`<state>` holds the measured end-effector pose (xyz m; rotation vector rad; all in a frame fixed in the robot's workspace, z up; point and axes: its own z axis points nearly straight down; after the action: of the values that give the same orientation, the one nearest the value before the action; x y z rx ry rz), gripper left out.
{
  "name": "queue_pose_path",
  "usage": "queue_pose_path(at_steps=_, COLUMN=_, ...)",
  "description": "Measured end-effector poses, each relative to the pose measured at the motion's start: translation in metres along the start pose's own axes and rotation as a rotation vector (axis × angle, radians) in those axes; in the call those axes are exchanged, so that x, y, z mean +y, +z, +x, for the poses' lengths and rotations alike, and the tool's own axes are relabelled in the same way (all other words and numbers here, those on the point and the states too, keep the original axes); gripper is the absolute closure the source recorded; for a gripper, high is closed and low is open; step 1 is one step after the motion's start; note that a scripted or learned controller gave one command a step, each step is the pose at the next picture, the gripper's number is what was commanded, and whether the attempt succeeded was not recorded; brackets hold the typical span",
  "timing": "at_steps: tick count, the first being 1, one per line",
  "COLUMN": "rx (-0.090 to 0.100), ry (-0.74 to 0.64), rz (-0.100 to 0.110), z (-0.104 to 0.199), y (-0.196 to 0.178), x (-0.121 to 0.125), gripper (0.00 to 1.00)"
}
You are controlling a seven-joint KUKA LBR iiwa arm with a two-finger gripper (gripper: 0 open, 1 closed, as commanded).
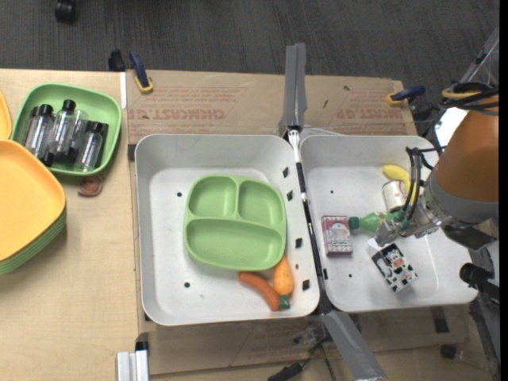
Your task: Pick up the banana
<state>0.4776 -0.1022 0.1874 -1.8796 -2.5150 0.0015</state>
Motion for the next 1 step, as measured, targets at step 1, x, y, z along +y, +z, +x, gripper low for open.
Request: queue_pose_path(at_steps=1, rx=-0.002, ry=0.218, rz=0.0, z=-0.0435, y=0.0024, x=0.0699, gripper=1.0)
